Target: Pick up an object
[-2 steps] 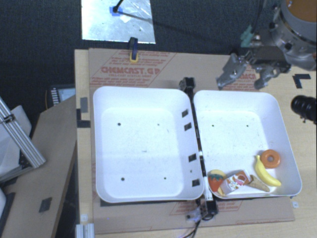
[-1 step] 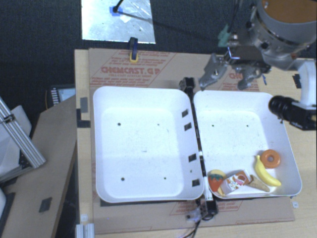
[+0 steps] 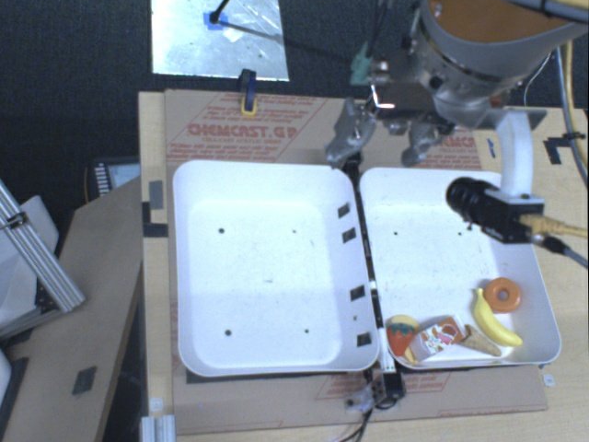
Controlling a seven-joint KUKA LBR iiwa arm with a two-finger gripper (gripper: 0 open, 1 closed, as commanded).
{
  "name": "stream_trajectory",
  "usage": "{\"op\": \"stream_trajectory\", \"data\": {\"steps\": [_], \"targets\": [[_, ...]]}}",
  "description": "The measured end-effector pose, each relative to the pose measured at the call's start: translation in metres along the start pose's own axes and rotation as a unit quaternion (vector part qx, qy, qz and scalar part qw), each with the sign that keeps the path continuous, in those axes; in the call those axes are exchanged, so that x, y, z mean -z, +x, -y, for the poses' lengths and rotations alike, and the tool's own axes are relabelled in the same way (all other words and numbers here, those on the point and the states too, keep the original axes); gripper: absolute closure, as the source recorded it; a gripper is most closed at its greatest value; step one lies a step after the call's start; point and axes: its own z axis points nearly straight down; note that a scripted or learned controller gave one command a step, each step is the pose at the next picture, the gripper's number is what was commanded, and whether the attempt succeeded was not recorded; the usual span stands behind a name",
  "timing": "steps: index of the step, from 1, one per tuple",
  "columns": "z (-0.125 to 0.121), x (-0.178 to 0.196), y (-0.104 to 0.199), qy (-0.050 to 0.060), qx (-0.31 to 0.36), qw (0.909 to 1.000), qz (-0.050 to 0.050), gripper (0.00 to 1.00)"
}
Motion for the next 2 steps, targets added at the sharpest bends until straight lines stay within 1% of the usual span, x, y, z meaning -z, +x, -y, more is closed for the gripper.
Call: {"op": "stream_trajectory", "data": {"steps": [1, 2], "targets": [[0.0, 0.0, 0.051, 0.0, 0.0, 1.0, 0.0, 0.0], [-0.001, 0.0, 0.083, 0.0, 0.0, 1.0, 0.0, 0.0]]}}
